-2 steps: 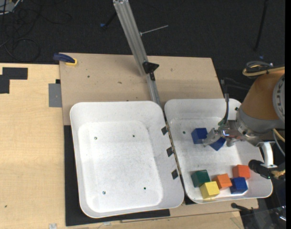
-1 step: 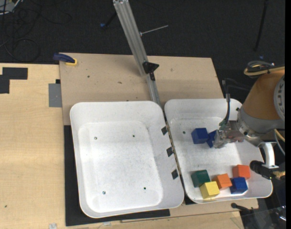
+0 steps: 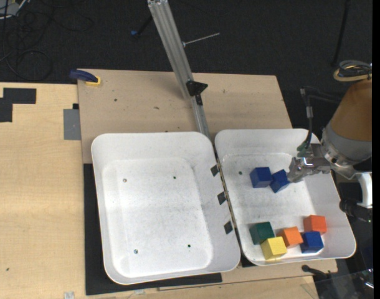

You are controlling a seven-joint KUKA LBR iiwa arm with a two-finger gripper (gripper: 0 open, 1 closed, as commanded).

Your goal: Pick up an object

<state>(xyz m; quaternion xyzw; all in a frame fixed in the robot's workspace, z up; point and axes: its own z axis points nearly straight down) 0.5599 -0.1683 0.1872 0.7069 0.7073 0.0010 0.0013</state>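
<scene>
Two blue cubes lie close together in the right bin (image 3: 240, 143): one (image 3: 260, 177) sits flat, the other (image 3: 279, 180) is turned at an angle just to its right. My gripper (image 3: 294, 171) reaches in from the right and sits low over the bin floor, right against the angled cube's right side. Its metal tip touches or nearly touches that cube. I cannot make out whether the cube is between the fingers. The grey arm with its orange band (image 3: 355, 114) rises behind the gripper.
A cluster of cubes sits at the right bin's front: green (image 3: 261, 231), yellow (image 3: 274, 246), orange (image 3: 292, 236), blue (image 3: 312, 241) and red-orange (image 3: 315, 223). The left bin (image 3: 109, 148) adjoins it. A slanted aluminium rail (image 3: 177, 55) stands behind the bins.
</scene>
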